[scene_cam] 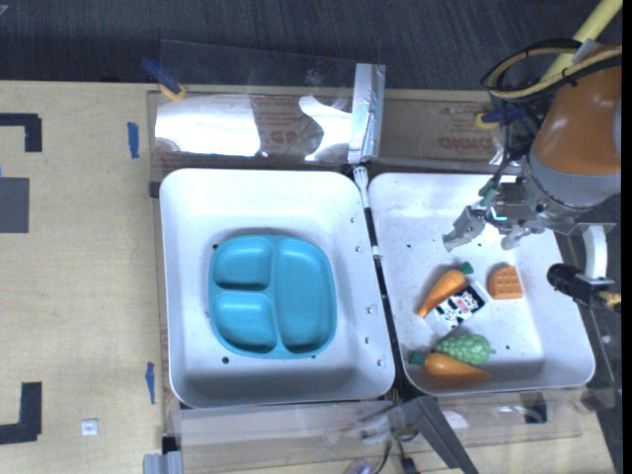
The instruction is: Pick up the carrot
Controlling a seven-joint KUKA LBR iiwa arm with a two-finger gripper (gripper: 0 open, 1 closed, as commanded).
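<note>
Pincer (478, 221) over the right bin (407, 205), fingers spread, gripping nothing.
Carrot (441, 290) lies tilted just below my pincer, beside a black-and-white toy (462, 306) (a second carrot (452, 366) sits nearer the front wall); a blue plate (274, 295) rests in the left bin (188, 294).

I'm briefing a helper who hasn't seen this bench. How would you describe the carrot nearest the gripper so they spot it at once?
Look in the right bin, not the one with the blue tray. Near its middle, below the gripper, lies the carrot, slanted, green tip up. A second carrot lies flat at the front edge under a green bunch.
</note>
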